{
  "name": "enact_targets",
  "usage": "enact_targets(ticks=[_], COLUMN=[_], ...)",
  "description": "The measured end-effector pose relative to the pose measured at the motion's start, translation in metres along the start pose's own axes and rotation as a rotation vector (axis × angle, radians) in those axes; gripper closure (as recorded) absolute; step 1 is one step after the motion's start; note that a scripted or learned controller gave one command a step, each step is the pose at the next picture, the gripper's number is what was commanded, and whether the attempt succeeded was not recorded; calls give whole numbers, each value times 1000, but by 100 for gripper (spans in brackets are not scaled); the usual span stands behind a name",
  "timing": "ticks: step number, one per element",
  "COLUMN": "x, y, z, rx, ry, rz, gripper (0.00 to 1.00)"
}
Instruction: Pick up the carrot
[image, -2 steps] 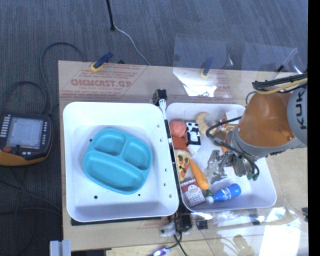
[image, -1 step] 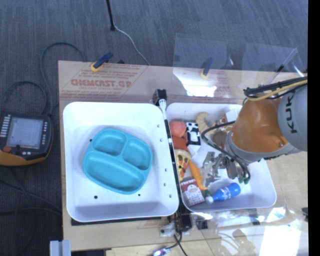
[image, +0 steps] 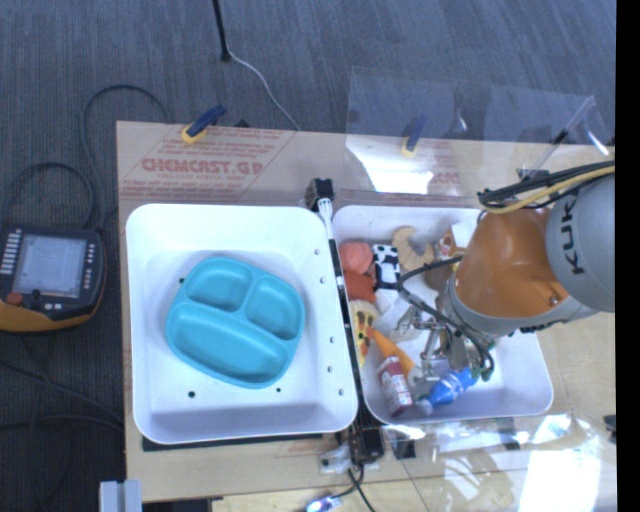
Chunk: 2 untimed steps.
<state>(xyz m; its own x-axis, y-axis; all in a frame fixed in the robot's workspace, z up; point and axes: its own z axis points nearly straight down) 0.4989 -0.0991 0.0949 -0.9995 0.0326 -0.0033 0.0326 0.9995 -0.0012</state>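
The carrot (image: 384, 346) is a small orange piece lying in the right bin (image: 520, 395), near that bin's left wall. My gripper (image: 436, 342) hangs below the orange wrist band, over the middle of the right bin. It is just right of the carrot, with a small gap between them. Nothing from the bin shows in its grasp.
Around the carrot lie a red round fruit (image: 356, 257), a black-and-white item (image: 387, 262), a yellow slice (image: 360, 321), a red bottle (image: 395, 386) and a blue bottle (image: 451, 387). The left bin (image: 150, 400) holds a blue divided plate (image: 236, 319). A pendant (image: 45, 274) lies far left.
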Motion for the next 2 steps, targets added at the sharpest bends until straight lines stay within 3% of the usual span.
enact_targets(ticks=[1, 2], x=[-32, -49], y=[0, 3], z=[5, 5], rx=[-3, -1], ry=[-3, -2], rz=[222, 351], gripper=[0, 0])
